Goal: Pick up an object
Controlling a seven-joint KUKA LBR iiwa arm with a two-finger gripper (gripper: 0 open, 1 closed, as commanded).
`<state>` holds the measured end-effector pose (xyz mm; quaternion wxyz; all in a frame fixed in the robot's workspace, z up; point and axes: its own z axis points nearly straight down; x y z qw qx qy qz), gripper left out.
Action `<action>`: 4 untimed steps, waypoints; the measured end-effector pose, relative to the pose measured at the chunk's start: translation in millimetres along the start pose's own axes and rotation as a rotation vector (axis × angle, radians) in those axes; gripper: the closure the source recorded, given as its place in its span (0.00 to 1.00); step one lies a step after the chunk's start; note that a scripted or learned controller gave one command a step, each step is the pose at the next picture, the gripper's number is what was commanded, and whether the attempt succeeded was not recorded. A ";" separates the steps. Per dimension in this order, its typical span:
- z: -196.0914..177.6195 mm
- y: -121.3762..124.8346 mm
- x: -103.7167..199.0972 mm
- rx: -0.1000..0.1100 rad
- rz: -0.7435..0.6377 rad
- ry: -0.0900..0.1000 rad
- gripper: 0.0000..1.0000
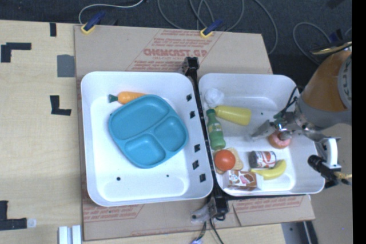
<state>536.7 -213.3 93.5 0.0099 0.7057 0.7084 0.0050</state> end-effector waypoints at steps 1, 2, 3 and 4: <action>-10.2 0.2 -3.4 -0.004 0.003 -0.010 1.00; -1.3 -7.0 69.5 -0.005 0.005 -0.007 1.00; -98.2 -19.2 43.8 0.020 0.004 0.005 1.00; -90.8 9.7 125.0 0.023 0.001 0.008 1.00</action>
